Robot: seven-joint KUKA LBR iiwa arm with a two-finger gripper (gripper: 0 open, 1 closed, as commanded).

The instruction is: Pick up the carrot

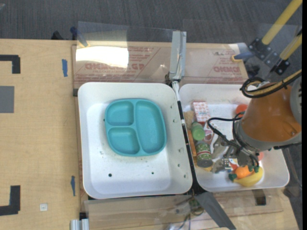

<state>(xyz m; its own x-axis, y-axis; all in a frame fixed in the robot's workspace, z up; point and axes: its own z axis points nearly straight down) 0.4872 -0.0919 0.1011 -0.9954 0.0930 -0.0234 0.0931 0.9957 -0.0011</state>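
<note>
Orange carrot (242,171) just beside gripper (229,160) in right bin (278,176); finger state unclear.

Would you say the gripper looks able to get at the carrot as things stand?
Probably yes. The gripper hangs low in the right bin, right beside the carrot, which lies against a yellow fruit. That crowding may hamper a clean grasp.

Divided plate (135,127) in left bin (91,176); carrot (242,171) in right bin (280,174).
</note>
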